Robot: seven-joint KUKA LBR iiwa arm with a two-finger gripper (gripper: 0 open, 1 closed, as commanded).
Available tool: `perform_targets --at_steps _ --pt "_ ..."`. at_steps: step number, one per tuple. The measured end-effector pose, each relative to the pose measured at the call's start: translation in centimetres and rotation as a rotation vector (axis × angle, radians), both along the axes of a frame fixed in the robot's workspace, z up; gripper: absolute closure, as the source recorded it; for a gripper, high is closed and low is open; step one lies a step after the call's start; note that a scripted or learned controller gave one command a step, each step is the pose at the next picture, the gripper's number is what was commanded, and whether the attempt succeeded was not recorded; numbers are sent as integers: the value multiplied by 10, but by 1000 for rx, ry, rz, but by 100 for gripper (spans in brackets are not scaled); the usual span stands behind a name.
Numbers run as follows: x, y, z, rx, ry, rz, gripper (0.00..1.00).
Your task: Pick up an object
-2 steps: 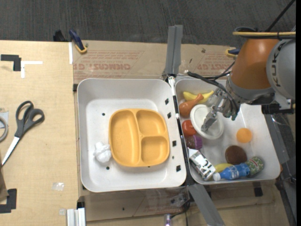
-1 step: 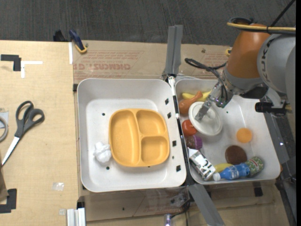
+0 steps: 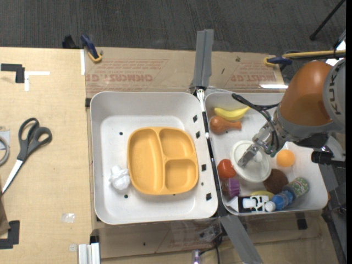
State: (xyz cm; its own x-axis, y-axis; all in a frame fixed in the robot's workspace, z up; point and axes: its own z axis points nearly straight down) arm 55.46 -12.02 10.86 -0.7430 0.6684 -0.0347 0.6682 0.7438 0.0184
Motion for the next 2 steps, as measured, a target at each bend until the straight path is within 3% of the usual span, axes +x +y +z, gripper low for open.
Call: perform_targets --at_steps 1,2 --pt "-60 8 2 -15 -32 -139 0" --pt "35 7 -16 11 34 -167 0"
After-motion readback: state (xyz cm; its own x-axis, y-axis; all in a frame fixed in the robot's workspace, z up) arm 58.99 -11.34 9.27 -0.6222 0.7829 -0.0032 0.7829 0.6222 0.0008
